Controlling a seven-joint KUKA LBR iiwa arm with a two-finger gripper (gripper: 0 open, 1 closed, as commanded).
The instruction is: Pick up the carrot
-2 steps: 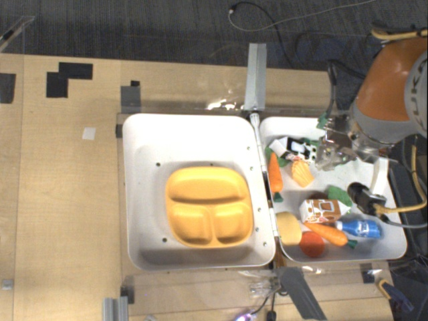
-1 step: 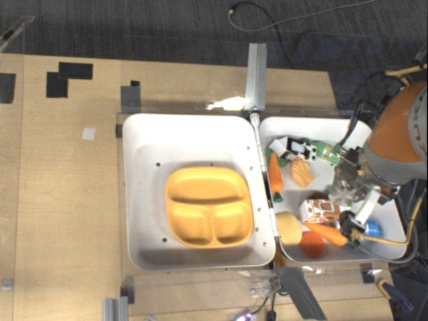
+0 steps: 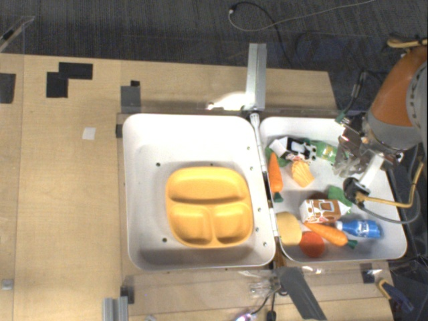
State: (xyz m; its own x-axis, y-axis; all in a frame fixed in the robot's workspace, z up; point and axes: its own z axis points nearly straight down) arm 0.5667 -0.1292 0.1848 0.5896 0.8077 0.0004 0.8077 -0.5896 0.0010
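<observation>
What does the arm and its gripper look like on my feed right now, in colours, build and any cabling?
The arm is rounded, with an orange band above a grey wrist section. The gripper is a compact metallic grey assembly with light-coloured parts. A yellowish cable runs off below it, and dark cables hang by the wrist.

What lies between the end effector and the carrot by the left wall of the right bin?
In the camera view, a corn cob lies between the end effector and that carrot.

- A divided tray (image 3: 208,204) lies in the left bin (image 3: 144,179).
- In the right bin (image 3: 394,246), one carrot (image 3: 275,172) lies along the left wall.
- A second carrot (image 3: 326,233) lies lower, between a carton (image 3: 322,210) above and a tomato (image 3: 311,244) below.
- A bottle (image 3: 360,229) lies right of that carrot.
</observation>
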